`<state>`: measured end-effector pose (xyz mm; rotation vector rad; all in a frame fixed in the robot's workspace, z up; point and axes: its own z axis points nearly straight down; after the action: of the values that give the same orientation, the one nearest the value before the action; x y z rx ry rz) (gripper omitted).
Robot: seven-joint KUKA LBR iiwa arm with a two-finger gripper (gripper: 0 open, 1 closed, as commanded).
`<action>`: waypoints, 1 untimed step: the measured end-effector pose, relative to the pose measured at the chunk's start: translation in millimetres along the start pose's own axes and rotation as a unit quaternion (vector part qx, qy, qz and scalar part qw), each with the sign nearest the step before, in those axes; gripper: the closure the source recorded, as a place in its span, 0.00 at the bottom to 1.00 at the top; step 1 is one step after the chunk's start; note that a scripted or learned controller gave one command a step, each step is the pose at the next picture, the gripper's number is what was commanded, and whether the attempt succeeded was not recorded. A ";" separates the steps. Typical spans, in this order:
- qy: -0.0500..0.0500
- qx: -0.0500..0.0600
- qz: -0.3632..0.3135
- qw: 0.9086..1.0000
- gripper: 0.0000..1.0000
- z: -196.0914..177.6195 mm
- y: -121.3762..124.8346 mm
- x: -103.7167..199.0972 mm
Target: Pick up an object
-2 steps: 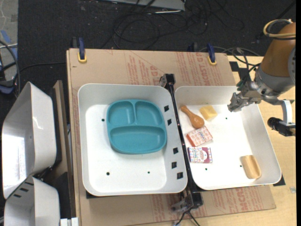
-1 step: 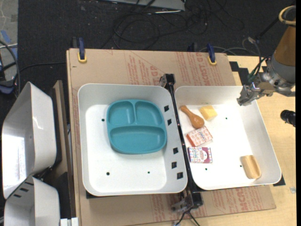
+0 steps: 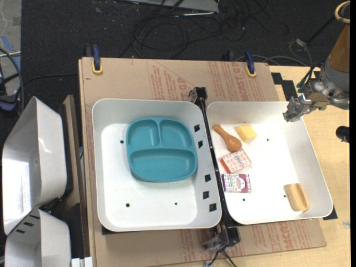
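In the right bin (image 3: pixel 311 166) we see five small objects. A brown wooden spoon (image 3: pixel 227 138) lies in the bin's upper left part, its bowl toward the lower right, with a yellow cheese wedge (image 3: pixel 246 133) just beside it on the right. Below them sit two small printed packets: a red-and-white packet (image 3: pixel 236 161) and, directly under it, a pink-and-white packet (image 3: pixel 236 182), both close to the bin's left wall. A tan bread roll (image 3: pixel 296 197) rests well apart, near the lower right corner. The gripper (image 3: pixel 293 111) hangs at the bin's upper right rim, carrying nothing; we cannot tell how it is set. The arm (image 3: pixel 339 65) enters from the frame's upper right. In the left bin (image 3: pixel 108 166) a teal three-compartment plate (image 3: pixel 162 149) lies centrally. Both bins rest on a brown board (image 3: pixel 167 77).
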<state>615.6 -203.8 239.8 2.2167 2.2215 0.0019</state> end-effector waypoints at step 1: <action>0.001 0.002 -0.002 1.000 1.00 -7.9 -4.3 47.6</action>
<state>611.2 -156.2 247.6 2.2154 2.2285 0.0004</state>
